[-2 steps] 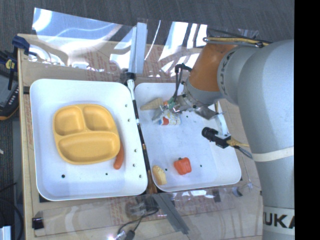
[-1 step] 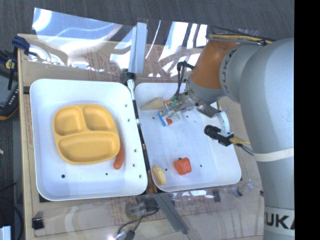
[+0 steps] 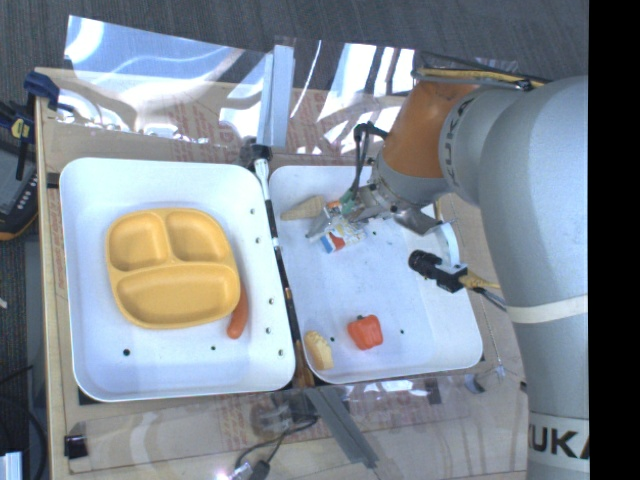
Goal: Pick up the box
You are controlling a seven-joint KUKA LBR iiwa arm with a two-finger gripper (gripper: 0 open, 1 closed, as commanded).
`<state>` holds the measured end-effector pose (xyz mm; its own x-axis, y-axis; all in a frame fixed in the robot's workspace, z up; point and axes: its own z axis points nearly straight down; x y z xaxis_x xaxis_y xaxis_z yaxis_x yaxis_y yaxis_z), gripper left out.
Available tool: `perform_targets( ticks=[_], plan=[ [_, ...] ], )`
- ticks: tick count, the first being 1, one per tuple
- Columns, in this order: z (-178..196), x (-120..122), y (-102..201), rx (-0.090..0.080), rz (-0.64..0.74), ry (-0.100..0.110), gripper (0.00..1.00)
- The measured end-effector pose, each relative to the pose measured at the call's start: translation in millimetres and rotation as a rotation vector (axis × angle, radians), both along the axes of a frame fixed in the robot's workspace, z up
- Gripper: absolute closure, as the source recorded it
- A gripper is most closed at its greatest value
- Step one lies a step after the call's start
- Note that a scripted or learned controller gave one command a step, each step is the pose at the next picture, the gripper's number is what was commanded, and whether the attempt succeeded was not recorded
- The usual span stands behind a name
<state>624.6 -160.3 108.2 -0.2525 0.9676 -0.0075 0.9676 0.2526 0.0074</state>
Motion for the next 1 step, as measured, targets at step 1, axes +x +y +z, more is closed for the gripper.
perform_targets(
  ticks=[1],
  plan=[
    [-11.4,12.7,-1.1,0.001,0.099,0.001,0.0]
  ],
)
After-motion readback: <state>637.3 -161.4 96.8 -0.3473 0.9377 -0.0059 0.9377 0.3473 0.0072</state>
